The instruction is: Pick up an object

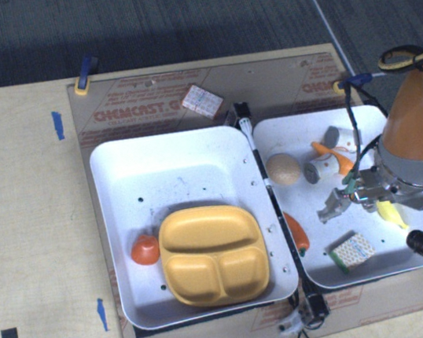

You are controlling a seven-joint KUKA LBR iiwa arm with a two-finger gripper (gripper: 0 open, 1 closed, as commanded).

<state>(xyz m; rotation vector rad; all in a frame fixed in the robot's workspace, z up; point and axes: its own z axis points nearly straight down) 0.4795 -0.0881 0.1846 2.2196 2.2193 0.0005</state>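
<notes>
The surface (pixel 30 232) carries two shallow white bins side by side on a printed cardboard sheet (pixel 144 95). The left bin (pixel 116 171) holds two things: one yellow divided tray (pixel 213 255), turned over and filling the near middle and right of the floor, and one small red-orange ball (pixel 145 250) touching the tray's left side, close to the bin's left wall. The far half of this bin's floor is bare white, the widest free room in either bin.

The right bin (pixel 270 135) is more crowded. One tan egg-shaped ball (pixel 282 169) lies near its far left corner. Just right of it sits a small cluster of grey and orange pieces (pixel 327 155), too tangled to count. One red pepper-shaped object (pixel 297 234) lies pressed along the left wall. One green-edged patterned sponge (pixel 351 250) rests near the front rim, with bare floor around it. One yellow object (pixel 390 213) lies partly under the arm.

The claw (pixel 337 206) hangs over the middle of the right bin, between the cluster and the sponge, its fingers slightly parted and nothing between them. The arm's orange band (pixel 419 119) covers the bin's right edge.

One small patterned card (pixel 201 100) lies outside, beyond the bins' far rims.
</notes>
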